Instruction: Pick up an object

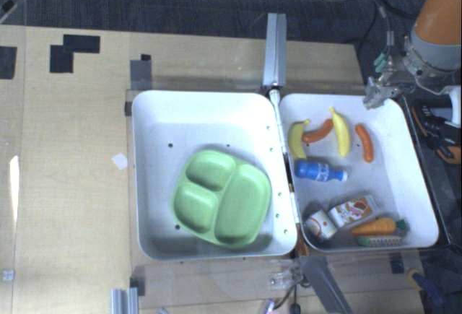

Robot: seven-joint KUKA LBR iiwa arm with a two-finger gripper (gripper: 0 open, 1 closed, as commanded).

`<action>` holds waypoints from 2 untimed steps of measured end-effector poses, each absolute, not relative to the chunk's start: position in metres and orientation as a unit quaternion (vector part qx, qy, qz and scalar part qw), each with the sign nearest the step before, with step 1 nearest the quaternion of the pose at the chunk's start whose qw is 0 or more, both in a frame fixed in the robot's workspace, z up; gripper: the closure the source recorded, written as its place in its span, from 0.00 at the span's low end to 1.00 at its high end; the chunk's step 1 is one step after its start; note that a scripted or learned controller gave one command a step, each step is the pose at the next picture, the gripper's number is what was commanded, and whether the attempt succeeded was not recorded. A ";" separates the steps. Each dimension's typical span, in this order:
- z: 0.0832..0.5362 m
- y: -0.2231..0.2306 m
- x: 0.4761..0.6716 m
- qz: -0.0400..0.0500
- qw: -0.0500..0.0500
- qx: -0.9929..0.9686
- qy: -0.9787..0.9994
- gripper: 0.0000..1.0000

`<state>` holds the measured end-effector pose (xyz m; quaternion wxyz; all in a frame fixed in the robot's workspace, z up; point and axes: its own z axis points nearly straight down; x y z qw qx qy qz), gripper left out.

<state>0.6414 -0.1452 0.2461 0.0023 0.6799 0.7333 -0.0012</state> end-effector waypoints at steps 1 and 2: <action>0.254 -0.144 0.644 -0.002 0.003 0.676 0.736 1.00; 0.262 -0.143 0.646 -0.002 0.004 0.673 0.739 1.00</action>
